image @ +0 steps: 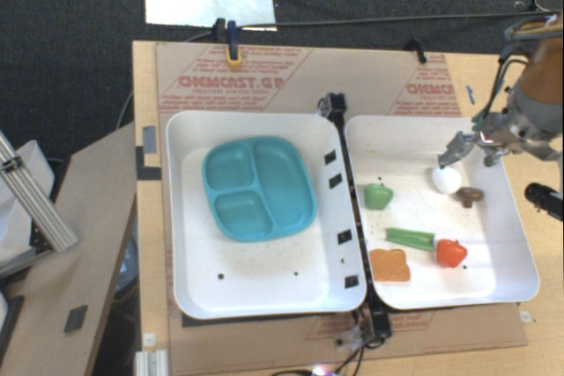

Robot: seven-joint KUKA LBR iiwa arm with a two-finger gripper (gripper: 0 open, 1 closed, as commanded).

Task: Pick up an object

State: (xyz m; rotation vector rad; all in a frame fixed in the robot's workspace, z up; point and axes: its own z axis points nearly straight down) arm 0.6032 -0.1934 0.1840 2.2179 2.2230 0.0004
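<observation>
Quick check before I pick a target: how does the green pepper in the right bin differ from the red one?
The green pepper sits near the bin's left wall, by the divider; the red pepper lies nearer the front right. The green pepper has open floor around it, while the red pepper sits at the end of a long green vegetable, too close to tell if they touch. Both are small, rounded toy foods in the right bin.

"CHEMCAST GP" — brown board (pixel 231 82)

Fixed overhead slant onto both bins (pixel 264 123)
</observation>
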